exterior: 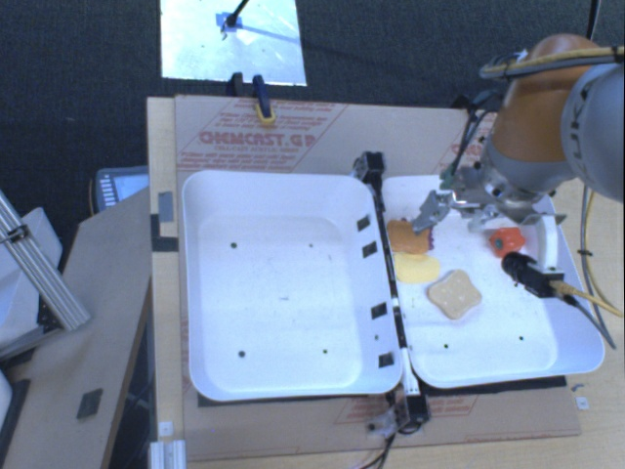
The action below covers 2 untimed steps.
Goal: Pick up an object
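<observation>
Camera view: gripper (451, 213) low in right bin (576, 345), jaw state can't tell. Orange piece (408, 236) just beside its finger, yellow slice (418, 269) touching that, toast (454, 294) near, red piece (507, 239) apart.

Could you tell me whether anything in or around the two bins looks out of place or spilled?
Nothing stands out. The toy foods sit together at the right bin's left side, inside its walls, and the end effector hangs just above them.
</observation>
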Each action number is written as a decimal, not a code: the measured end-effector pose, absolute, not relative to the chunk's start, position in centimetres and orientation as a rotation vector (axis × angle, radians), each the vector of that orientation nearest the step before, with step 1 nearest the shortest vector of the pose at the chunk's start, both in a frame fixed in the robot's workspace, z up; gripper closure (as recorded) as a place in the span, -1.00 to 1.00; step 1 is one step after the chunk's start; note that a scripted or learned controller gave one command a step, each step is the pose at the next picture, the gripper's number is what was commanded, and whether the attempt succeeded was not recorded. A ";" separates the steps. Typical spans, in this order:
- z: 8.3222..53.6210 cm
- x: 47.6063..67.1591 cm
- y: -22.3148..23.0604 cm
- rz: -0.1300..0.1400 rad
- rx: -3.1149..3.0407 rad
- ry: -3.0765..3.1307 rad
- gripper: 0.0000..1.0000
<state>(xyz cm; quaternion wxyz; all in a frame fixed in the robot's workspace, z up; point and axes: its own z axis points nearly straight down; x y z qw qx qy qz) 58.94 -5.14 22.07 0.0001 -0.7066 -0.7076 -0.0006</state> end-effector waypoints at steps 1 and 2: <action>18.3 59.9 -2.4 0.001 -2.213 -2.229 -1.00; 19.6 60.0 -2.5 -0.004 -2.216 -2.231 1.00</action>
